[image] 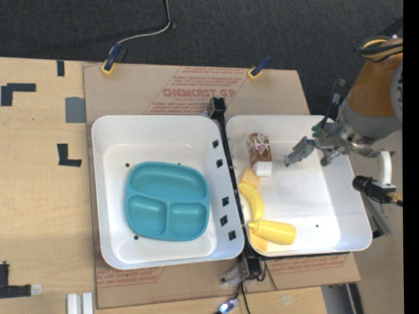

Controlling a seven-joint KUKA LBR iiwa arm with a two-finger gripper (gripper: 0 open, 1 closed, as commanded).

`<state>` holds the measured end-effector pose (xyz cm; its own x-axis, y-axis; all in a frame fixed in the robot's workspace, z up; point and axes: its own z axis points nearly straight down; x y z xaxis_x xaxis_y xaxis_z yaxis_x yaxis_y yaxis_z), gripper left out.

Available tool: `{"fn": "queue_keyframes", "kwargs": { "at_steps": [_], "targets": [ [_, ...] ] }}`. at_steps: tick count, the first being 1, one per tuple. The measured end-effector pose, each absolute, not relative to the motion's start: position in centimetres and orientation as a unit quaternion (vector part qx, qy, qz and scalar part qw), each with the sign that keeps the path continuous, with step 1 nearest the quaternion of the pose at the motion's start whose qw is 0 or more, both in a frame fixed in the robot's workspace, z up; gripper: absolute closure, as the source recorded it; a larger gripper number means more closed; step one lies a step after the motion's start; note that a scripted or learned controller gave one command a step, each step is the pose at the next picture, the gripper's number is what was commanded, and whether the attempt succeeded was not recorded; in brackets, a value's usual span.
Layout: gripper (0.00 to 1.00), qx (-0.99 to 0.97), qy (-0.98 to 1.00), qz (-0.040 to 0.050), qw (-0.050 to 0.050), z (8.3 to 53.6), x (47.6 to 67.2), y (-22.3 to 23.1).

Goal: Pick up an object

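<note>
In the right bin [334, 205] a brown and white toy food piece [259, 148] lies near the left wall, with a small white block [262, 169] touching its near end. A yellow banana [253, 199] curves down along that wall to a yellow chunk [277, 231] at the front. My gripper [306, 159] hangs over the bin's back right part, to the right of the brown piece and apart from it. It is open, its fingers [296, 154] spread, with nothing between them.
The left bin [108, 175] holds a teal divided plate [167, 200]. A black divider with clips [224, 175] runs between the bins. Both stand on a cardboard sheet [190, 87] clamped at the back. Bare white floor lies right of the banana.
</note>
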<state>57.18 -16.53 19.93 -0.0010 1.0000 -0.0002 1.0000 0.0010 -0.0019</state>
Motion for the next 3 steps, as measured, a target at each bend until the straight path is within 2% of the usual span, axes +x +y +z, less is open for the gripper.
{"fn": "queue_keyframes", "kwargs": {
  "at_steps": [1, 2, 3],
  "targets": [
    [0.0, -0.706, -0.709, -0.0009, -0.002, 21.7, 64.7, -18.5],
    [0.0, -0.707, -0.707, 0.0015, 0.001, 23.2, 59.0, -16.4],
    [0.0, -0.705, -0.71, -0.001, -0.002, 18.0, 67.0, -9.6]
  ]
}}
